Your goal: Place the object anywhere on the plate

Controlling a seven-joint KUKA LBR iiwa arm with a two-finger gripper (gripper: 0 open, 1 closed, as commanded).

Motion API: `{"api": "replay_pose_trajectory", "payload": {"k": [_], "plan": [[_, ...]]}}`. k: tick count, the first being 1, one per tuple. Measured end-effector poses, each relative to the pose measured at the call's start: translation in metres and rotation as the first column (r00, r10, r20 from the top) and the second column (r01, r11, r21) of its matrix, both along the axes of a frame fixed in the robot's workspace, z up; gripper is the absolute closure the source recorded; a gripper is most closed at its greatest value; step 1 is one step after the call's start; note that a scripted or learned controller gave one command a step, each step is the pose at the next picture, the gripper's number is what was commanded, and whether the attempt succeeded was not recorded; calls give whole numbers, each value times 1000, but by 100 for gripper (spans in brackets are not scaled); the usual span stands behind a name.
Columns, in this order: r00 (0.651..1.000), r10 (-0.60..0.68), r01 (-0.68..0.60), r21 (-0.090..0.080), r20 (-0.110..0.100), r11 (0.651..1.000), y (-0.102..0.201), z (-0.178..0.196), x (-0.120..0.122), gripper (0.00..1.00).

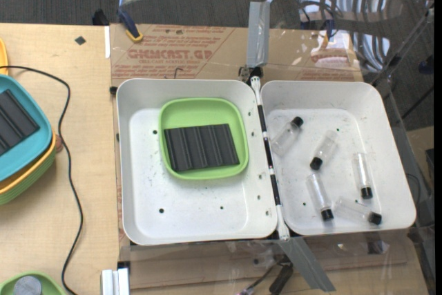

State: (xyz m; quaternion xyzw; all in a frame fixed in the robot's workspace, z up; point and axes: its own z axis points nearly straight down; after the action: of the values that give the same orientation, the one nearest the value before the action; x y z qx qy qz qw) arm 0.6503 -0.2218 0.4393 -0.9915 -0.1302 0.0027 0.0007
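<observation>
Two white bins (pixel 131 169) sit side by side: green plate (pixel 202 114) left, clear vials (pixel 323 152) right

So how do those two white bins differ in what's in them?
The left bin holds one green plate with a dark ribbed mat on it; the right bin holds several small clear vials with black caps, scattered and lying at different angles. Both bins are white, shallow, similar in size.
</observation>
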Motion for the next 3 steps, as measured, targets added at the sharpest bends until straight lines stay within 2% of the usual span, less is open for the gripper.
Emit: {"api": "replay_pose_trajectory", "payload": {"k": [1,3], "plan": [[998,-55,55,0,1,998,0,-3,2,0],[998,-62,62,0,0,998,1,-94,-2,0]]}}
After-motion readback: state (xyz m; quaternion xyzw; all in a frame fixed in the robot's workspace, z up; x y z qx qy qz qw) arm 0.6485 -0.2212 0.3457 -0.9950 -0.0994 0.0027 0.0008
